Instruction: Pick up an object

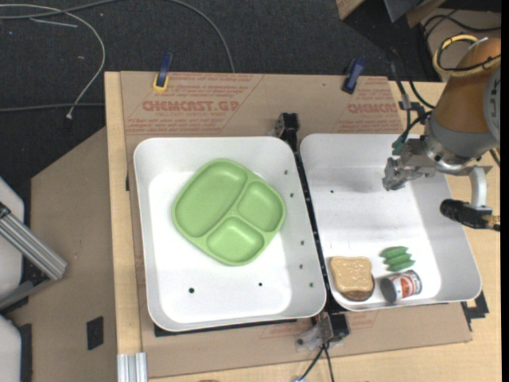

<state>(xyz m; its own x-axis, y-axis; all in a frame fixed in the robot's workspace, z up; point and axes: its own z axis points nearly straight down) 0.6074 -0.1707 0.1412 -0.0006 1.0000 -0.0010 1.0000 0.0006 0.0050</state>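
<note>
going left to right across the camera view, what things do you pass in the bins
green divided plate → slice of bread → green pea pod, small can just below it. The hand hangs over the right bin, farther back.

Both bins (159, 293) were plain white, the left one bearing a pale green divided plate (229, 211), while near the right bin's front edge lay a tan slice of toast (351, 277), a green pea pod (397, 255) and a red-and-white can (402, 286) with a silver end.
</note>
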